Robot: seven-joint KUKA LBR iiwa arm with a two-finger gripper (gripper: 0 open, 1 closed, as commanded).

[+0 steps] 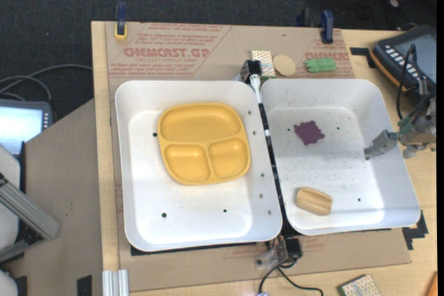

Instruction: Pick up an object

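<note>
We locate the gripper at the right bin's 3 o'clock rim; we cannot tell its state. The purple object lies at its 9 o'clock, the tan block at 7 o'clock. The left bin holds a yellow tray.

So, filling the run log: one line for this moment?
gripper at right bin's right edge | holding nothing | purple piece, tan block loose

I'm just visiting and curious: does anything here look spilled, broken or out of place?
Nothing looks spilled or broken. The yellow tray sits slightly askew in the left bin. A round tan piece and a green piece lie on the board behind the bins, outside both.
</note>
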